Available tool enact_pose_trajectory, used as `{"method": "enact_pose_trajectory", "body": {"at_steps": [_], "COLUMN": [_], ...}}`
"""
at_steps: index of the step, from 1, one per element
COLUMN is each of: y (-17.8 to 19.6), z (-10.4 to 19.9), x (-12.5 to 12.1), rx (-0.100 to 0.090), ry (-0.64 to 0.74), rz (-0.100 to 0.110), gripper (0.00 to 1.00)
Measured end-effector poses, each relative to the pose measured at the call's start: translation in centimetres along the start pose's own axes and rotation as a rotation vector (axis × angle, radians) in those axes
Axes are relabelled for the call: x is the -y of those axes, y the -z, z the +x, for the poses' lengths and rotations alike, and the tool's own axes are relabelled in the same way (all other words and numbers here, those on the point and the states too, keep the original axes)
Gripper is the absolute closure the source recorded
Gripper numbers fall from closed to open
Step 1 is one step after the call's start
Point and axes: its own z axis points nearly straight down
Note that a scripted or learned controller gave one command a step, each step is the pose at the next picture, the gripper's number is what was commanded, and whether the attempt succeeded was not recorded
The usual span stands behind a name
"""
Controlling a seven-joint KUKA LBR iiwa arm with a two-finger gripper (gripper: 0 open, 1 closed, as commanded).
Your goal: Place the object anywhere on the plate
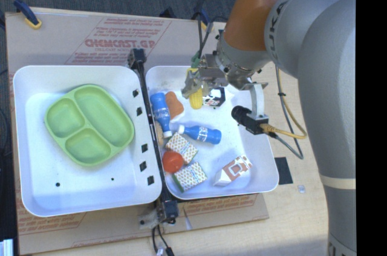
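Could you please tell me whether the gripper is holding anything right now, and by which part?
The gripper appears to hold a small yellow object by its upper end, above the right bin.

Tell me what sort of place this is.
Most likely a robotics lab test bench, not a kitchen. A grey arm reaches over two white bins set on clamped cardboard; one bin holds a green plate, the other toy food and small bottles.
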Motion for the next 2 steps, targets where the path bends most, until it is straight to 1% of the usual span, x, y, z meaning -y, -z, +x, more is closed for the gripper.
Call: {"method": "enact_pose_trajectory", "body": {"at_steps": [1, 2], "y": [-3.9, 3.3], "z": [6.8, 14.2], "x": [0.2, -2.6], "rx": [0.001, -0.001], "ry": [0.003, 0.002], "rz": [0.003, -0.001], "gripper": [1.00, 1.00]}}
